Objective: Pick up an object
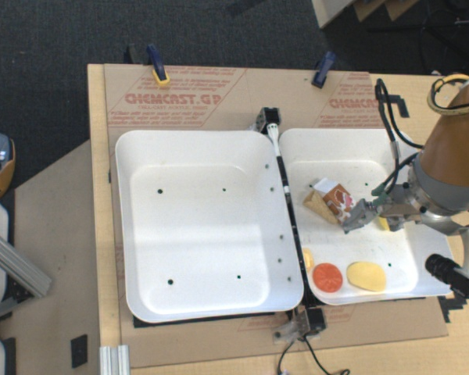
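Observation:
In the right bin lies a brown and white packet near the middle. A round red object and a yellow oval object rest by the bin's front edge. A small yellow piece peeks out under the wrist. My gripper hangs low over the bin, just right of the packet, its grey fingers pointing left toward the packet's lower right edge. Nothing shows between the fingers.
The left bin sits beside the right one, with a black divider strip between them. Blue clamps hold the cardboard at the back. Cables run over the right bin's far corner.

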